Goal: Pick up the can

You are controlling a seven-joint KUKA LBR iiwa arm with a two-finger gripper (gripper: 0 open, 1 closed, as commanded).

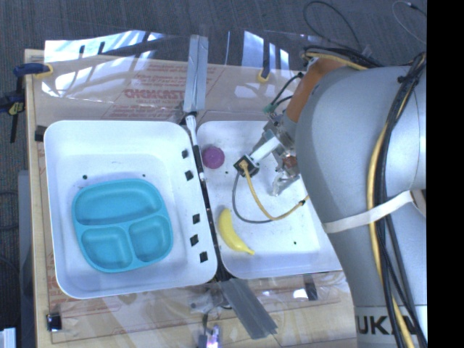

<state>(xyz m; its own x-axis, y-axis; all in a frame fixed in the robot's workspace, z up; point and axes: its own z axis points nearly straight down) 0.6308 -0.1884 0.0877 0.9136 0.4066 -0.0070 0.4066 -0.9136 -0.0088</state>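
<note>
White right bin (304,263) holds a yellow banana (233,232) and a purple ball (213,156), both lying loose by its left wall. The gripper (283,176) is lowered over the bin's far right part, likely seeking the can, which I cannot locate. Gripper state: cannot tell.

Two shallow white plastic bins (65,143) sit side by side. One light-blue three-compartment plastic tray (122,223), one yellow curved banana (233,232) and one small round purple object (213,156) are counted.
</note>
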